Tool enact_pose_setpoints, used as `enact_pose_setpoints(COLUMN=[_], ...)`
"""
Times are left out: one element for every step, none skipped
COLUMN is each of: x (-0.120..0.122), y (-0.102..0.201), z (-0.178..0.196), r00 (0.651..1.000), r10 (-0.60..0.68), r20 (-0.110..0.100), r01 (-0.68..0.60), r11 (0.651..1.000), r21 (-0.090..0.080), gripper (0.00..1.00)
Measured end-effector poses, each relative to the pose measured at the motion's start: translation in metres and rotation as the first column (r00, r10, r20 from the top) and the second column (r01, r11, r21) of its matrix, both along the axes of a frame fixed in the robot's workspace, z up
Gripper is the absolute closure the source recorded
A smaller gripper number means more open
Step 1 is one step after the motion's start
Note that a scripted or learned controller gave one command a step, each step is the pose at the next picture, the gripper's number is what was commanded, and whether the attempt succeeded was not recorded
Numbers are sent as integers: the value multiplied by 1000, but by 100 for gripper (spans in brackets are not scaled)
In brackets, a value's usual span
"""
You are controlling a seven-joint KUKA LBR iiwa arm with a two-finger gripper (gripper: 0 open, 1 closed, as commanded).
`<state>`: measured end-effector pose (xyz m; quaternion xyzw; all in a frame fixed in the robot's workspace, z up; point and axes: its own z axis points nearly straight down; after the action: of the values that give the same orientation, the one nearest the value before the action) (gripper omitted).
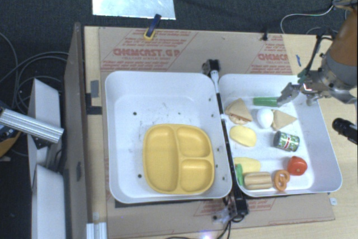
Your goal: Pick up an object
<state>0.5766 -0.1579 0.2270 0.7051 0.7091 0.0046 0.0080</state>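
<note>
While reaching in from the right, the grey arm (342, 67) poises its two-finger gripper (290, 92), grip state unclear, beside a green plastic stick (265, 101).

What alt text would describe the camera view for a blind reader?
The end effector hovers over the right bin, near a green stick among small toy foods. The left bin holds a yellow divided tray.

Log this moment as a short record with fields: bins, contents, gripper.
left bin: yellow divided tray
right bin: white egg, green can, tomato, pretzel, hot dog, green stick, wedge-shaped pieces
gripper: over the right bin's far side, beside the green stick
held: nothing seen between its fingers
</note>
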Motion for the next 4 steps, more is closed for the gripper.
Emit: enact_pose_setpoints(x=[-32, -35, -73, -70], y=[-15, -14, 7, 7], z=[-105, -144, -143, -132], r00=[1000, 1000, 1000, 1000], r10=[-7, -5, -6, -4], r20=[-25, -18, -19, -13], r01=[7, 5, 6, 4], r11=[1000, 1000, 1000, 1000], r21=[6, 5, 6, 5], gripper=[0, 0, 0, 100])
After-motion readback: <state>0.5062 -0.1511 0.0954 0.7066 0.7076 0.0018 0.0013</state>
